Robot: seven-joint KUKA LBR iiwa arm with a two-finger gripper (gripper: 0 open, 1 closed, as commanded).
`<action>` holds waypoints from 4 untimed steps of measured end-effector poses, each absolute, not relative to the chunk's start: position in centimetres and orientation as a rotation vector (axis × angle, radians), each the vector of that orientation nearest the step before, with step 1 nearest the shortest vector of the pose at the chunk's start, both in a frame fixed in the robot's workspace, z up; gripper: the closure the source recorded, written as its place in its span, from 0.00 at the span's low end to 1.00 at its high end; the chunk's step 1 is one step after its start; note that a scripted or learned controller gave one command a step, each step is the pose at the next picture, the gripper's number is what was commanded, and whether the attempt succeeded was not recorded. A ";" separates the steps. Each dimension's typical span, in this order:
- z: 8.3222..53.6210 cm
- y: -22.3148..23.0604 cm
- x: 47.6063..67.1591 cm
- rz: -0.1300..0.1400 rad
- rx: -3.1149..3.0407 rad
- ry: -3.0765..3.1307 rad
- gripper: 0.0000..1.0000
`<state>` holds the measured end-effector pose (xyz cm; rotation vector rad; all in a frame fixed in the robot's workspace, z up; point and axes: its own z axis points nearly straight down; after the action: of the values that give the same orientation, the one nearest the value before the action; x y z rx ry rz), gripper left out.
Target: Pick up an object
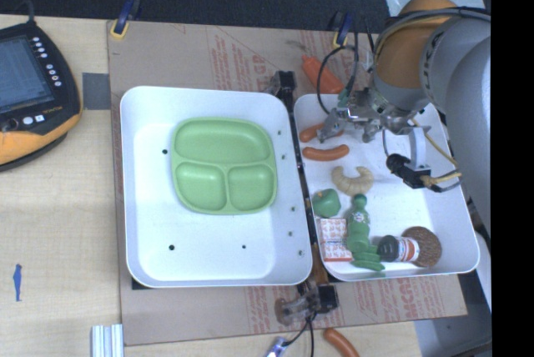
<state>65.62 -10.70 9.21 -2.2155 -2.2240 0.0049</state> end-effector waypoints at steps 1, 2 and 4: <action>9.2 -10.6 65.6 0.005 -2.215 -2.224 0.00; 9.9 -10.7 65.6 0.002 -2.217 -2.224 0.00; 10.2 -12.7 65.6 0.002 -2.217 -2.226 1.00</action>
<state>65.65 -12.70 10.20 -2.2170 -2.2263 0.0020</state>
